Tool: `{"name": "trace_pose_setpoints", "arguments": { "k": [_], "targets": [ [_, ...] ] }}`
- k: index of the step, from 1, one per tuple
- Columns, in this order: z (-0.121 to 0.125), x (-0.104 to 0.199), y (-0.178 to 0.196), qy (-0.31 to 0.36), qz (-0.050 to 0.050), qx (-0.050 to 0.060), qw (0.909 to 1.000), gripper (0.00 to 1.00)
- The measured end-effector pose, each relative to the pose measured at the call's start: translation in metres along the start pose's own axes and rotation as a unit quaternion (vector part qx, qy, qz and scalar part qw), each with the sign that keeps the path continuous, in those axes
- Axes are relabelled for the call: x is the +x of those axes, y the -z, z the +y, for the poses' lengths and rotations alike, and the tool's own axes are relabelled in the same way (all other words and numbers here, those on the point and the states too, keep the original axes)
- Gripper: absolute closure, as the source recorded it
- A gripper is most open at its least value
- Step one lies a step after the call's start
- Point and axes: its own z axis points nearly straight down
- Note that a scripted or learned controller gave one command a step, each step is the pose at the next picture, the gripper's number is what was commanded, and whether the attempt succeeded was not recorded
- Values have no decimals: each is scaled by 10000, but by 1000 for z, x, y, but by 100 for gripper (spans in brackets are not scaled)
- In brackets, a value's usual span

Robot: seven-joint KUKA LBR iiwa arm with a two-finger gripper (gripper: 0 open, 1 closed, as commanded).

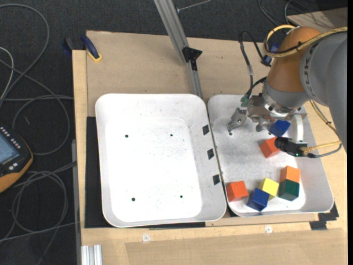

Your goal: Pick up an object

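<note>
My gripper [245, 127] hangs over the far part of the right bin [240, 162], its two fingers spread open with nothing between them. Just right of it lies a blue block [280, 127], partly tucked under the wrist. A red block [269, 147] sits a little nearer. Along the bin's front edge are an orange block [237, 190], a second blue block [257, 199], a yellow block [269, 186], another orange block [290, 174] and a green block [288, 189].
The left bin [149, 164] lies beside the right one, with black clips on the shared wall. A slanted metal pole [175, 35] rises behind the bins. Cables and a handheld device [11, 156] lie on the floor at left.
</note>
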Motion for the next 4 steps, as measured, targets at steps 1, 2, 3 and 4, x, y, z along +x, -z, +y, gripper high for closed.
{"name": "trace_pose_setpoints", "arguments": {
  "k": [1,2,3,4],
  "targets": [
    [3,0,15,1,-2,-50,10000,100],
    [9,10,72,15,-9,-80,10000,100],
    [11,10,114,11,-10,-72,10000,100],
    [9,64,128,38,5,-59,10000,100]
  ]
}}
